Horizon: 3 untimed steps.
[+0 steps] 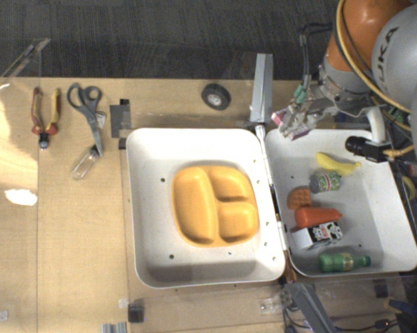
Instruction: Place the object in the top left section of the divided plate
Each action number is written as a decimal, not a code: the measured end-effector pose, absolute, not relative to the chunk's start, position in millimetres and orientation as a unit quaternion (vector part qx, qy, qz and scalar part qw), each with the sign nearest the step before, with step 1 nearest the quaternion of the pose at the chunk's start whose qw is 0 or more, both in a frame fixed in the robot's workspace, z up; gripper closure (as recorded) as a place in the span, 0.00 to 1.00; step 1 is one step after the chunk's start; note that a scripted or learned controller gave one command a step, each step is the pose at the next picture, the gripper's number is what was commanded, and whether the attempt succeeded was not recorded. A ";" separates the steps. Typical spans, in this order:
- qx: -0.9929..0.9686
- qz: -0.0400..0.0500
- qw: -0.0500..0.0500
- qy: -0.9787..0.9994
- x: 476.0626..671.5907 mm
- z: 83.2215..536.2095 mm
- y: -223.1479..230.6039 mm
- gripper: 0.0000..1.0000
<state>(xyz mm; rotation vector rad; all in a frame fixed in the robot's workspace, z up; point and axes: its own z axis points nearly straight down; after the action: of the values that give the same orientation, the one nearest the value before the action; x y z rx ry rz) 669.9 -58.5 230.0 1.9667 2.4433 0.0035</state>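
A yellow divided plate lies in the middle of the left white bin. It has one long section on its left side and two smaller ones on its right. My gripper hangs over the far left corner of the right bin, next to the wall between the two bins and apart from the plate. In the right bin lie a yellow banana, a small can, a brown-orange lump, a red-orange carrot-like piece, a small printed box and a green bottle.
On the bench left of the bins lie scissors, red-handled pliers and a small clear tube. A roll of black tape sits behind the left bin. A metal bracket stands at the back between the bins.
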 end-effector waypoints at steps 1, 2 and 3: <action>0.637 0.002 0.001 0.771 619.1 184.9 15.6 1.00; 0.637 0.002 0.002 0.771 619.3 185.2 15.2 0.00; 0.636 0.004 0.003 0.772 621.1 196.7 16.5 1.00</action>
<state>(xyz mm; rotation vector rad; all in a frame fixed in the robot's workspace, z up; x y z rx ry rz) 621.1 16.5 196.7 1.9924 2.4204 0.0126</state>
